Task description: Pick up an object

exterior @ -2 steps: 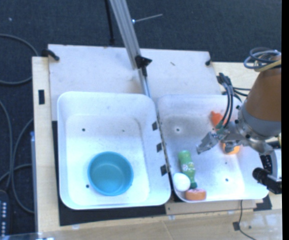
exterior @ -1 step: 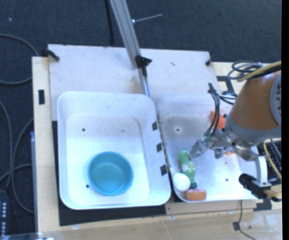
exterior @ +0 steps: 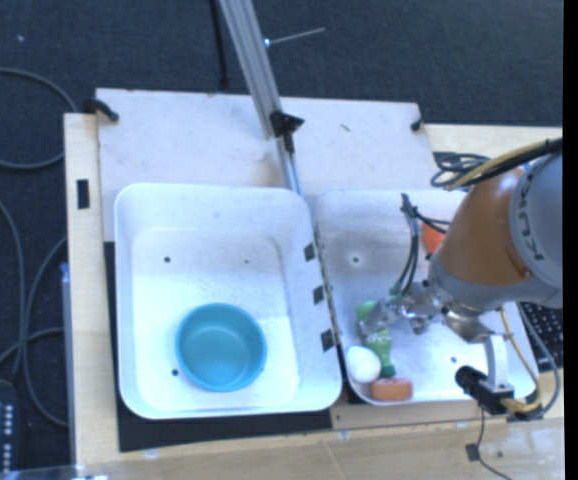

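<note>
Objects clustered directly beneath the gripper (exterior: pixel 387 313) in the right bin (exterior: pixel 369 218): green item (exterior: pixel 374 320) nearest, white ball (exterior: pixel 362 363) just beyond, orange piece (exterior: pixel 390 390) at the front wall. Cannot tell how wide the tool stands or whether anything is held. Probably reaching or closing on the green item; next calls for a firm close, then a straight lift. Farther off, blue bowl (exterior: pixel 221 346) in the left bin (exterior: pixel 144 213).
</note>
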